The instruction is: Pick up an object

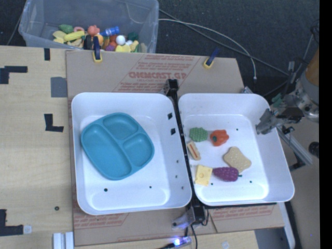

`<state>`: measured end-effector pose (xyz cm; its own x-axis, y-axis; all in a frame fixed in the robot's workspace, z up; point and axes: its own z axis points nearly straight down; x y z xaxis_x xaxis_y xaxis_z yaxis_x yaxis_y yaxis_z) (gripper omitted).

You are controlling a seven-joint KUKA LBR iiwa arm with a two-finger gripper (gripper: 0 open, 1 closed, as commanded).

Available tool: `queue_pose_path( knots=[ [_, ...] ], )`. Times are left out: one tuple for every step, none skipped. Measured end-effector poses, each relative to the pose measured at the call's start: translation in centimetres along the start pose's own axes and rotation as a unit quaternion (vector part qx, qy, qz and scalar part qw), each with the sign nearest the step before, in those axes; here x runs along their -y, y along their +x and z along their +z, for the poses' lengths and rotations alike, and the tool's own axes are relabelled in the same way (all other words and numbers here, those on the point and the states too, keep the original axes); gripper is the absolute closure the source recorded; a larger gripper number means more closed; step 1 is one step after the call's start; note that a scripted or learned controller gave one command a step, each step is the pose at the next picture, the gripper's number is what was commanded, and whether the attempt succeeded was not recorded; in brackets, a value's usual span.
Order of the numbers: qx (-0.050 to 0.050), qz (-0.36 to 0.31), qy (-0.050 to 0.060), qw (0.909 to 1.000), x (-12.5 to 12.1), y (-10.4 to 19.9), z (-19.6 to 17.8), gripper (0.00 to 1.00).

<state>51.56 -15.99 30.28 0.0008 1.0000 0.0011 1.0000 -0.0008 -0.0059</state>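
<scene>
In the camera view the pincer (265, 122) hangs at the right rim of the right bin (275, 154), at the end of the grey arm that comes in from the right side. It is small and blurred there, so I cannot tell if it is wide or narrow, and I see nothing held in it. The things that the task can take lie all to its left and a little lower, on the floor of this same bin: the red pepper (219, 137) is the nearest, the green vegetable (198, 134) just beyond it, the bread slice (237, 159) below the pincer and to the left, the purple grapes (226, 174) under the bread, the yellow cheese (203, 175) beside the grapes, and the little hot dog (193, 151) farthest, against the wall between the bins. They are spread apart, which I judge gives room for a pick. Well beyond them, in the left bin (93, 191), rests a blue divided plate (117, 145). Far up and left, a clear tub (41, 14) keeps spare toys
</scene>
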Motion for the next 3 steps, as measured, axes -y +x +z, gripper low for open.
queue_pose_path(
  knots=[
    [0.001, -0.001, -0.003, 1.0000, -4.8, -1.5, 5.9, 1.00],
    [0.002, 0.000, -0.006, 1.0000, -2.6, -2.7, -4.1, 1.00],
    [-0.001, -0.001, 0.001, 1.0000, 0.9, 1.4, 2.1, 1.00]
  ],
)
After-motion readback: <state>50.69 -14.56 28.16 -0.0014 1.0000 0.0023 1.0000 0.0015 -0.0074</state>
